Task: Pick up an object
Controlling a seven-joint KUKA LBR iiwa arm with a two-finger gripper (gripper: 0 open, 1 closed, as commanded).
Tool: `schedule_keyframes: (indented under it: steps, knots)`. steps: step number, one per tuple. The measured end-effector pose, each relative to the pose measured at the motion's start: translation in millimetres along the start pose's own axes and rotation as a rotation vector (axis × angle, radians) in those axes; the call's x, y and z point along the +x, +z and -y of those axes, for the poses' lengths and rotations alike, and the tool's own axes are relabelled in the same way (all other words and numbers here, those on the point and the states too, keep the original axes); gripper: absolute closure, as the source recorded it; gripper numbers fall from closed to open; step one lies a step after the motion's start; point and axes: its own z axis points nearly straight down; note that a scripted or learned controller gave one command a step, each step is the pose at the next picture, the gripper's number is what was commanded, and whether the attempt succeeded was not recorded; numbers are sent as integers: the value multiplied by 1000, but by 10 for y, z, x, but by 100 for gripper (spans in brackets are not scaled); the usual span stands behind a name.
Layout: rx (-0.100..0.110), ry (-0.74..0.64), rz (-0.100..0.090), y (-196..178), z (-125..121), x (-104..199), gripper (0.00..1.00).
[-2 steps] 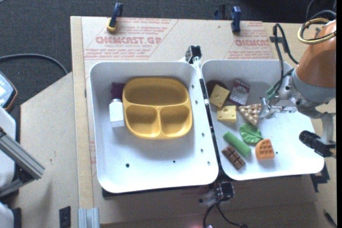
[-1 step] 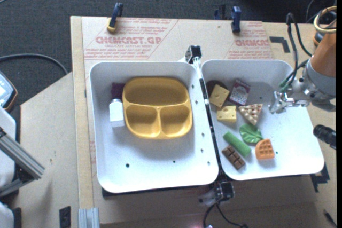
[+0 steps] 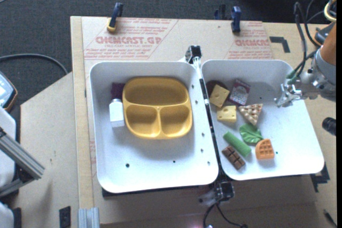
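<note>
The right bin [image 3: 299,136] holds several toy foods: two yellow cheese wedges [image 3: 219,95] [image 3: 227,114], a pizza slice [image 3: 251,112], a green leaf [image 3: 250,133], a green stick [image 3: 236,143], an orange waffle [image 3: 264,149], a chocolate bar [image 3: 233,157] and a dark red packet [image 3: 239,91]. My gripper [image 3: 285,97] hangs over the right bin's upper right part, to the right of the pizza slice and apart from every item. Nothing shows in its grasp.
The left bin [image 3: 101,131] carries a yellow divided plate [image 3: 157,107], a small white bottle [image 3: 116,112] and a dark purple piece [image 3: 117,88] by the plate's left side. Blue clamps [image 3: 235,17] hold the board's far edge. Cables run at the upper right.
</note>
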Motion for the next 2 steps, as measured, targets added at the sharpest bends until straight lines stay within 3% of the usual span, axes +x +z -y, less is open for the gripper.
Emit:
schedule_keyframes:
  steps: [1,2]
  knots:
    - [2,-5,-3,-89,-157,544,100]
    - [4,-4,-3,54,-340,1022,100]
